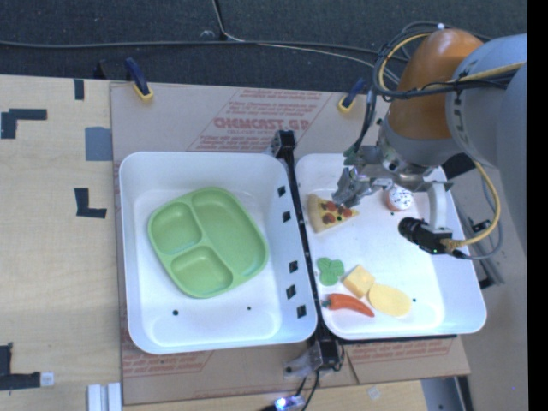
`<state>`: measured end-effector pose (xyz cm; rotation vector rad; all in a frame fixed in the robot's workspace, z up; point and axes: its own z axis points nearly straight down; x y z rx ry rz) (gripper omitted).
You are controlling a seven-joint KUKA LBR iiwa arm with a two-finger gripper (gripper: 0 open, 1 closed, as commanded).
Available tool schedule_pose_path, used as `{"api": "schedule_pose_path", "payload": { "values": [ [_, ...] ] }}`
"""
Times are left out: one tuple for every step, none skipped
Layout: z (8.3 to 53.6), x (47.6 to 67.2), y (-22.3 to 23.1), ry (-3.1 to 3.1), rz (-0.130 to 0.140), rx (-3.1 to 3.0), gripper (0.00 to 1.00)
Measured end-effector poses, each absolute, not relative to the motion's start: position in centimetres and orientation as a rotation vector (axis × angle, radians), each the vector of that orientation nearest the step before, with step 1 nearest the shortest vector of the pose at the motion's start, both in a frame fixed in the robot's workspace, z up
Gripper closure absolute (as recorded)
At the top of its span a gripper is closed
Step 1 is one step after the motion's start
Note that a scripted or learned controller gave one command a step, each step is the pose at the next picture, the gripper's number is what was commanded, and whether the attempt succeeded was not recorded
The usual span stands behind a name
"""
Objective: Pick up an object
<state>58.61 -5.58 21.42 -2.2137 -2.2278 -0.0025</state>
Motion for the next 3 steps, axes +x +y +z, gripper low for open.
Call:
{"api": "schedule_pose_path", "payload": {
  "values": [
    [22.6,57.6,-0.2,-2.228,0.0,-2.212,1.0],
    [21.7,57.6,5.3,-2.227,0.003,-2.213,1.0],
    [22.8,57.4,10.3,-2.228,0.0,-2.213,1.0]
  ]
}}
